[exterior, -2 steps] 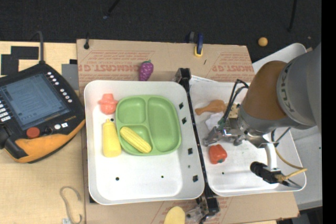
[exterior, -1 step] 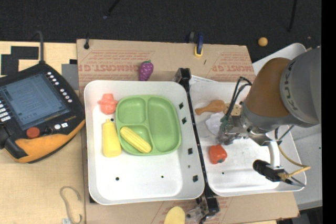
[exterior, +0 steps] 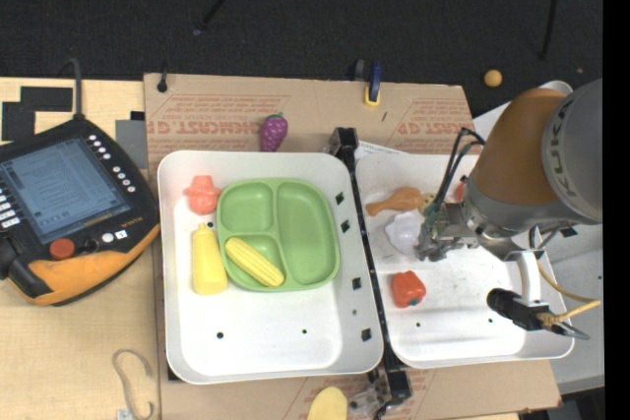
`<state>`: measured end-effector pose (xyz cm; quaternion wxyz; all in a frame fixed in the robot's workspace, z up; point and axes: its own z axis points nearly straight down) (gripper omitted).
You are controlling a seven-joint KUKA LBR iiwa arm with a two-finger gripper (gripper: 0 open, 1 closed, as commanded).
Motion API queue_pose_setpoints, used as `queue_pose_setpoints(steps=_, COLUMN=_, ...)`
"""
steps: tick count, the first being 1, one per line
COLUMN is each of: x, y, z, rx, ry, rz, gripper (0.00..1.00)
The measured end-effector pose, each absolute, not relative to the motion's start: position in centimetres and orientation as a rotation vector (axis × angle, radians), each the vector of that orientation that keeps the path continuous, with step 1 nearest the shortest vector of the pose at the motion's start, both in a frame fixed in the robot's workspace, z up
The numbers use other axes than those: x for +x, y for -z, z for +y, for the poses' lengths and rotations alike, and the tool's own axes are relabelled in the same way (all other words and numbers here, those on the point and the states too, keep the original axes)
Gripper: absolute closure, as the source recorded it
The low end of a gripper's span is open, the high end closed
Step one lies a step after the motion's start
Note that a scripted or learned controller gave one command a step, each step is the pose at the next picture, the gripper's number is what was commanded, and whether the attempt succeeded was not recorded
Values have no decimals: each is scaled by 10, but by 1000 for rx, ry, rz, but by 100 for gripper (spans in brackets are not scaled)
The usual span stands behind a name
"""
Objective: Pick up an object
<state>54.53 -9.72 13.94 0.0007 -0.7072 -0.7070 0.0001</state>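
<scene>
Clearly poised low at centre right of the frame, over the right shallow white plastic bin (exterior: 463, 341), close above a pale crumpled white lump (exterior: 402, 233). Gripper (exterior: 429, 249) state: cannot tell. Nearby, a tan plastic drumstick (exterior: 396, 202) just above, a small red plastic pepper (exterior: 408, 288) below. Likely to go wrong: closing between lump and drumstick, nudging both aside, or slipping off soft material and lifting nothing.

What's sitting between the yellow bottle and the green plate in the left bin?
The camera view shows a toy corn cob there, lying in the green plate's lower section, right of the yellow bottle.
</scene>
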Motion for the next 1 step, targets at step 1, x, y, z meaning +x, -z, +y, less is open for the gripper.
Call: queue_pose_setpoints(steps=1, x=539, y=-183, z=-101, rx=-2226, ry=0, rz=-2217, gripper=100)
